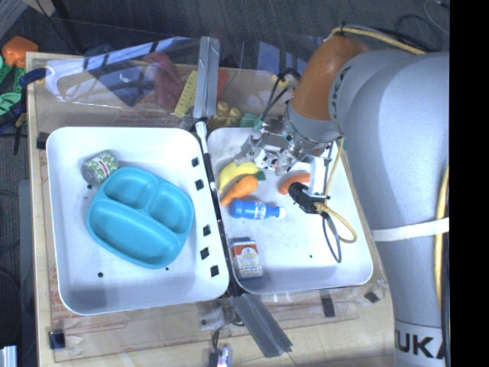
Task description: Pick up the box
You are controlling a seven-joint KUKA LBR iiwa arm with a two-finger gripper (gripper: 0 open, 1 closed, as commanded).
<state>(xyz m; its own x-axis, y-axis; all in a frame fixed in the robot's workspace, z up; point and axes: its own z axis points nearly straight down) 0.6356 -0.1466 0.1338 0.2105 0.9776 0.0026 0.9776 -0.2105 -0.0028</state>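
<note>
Two shallow white bins are seen side by side on the bench, meeting at a central divider. In the right bin (pixel 344 262), the box (pixel 246 258), small with a red and white printed face, is found lying flat at the near left corner, close against the divider wall and the front rim. It is touched by nothing and lies well apart from the gripper.

Further back along the same left side, a blue bottle (pixel 256 210) with a white cap is laid on its side, and just behind it a yellow banana-like piece (pixel 233 173) and an orange carrot-like piece (pixel 241 187) are pressed together. A small orange object (pixel 294 180) is seen near the middle of the bin, beside a black cable loop.

The grey arm is brought in from the right, its orange band positioned over the far right corner of the right bin. The gripper (pixel 269 153) is held low over the far part of that bin, behind the banana. Whether the jaws are wide or narrow cannot be told, since the wrist hardware and cables clutter that spot.

In the left bin (pixel 69 281), a blue divided tray (pixel 141 216) is placed across the middle, and a small patterned can (pixel 100 165) lies at its far left corner
</note>
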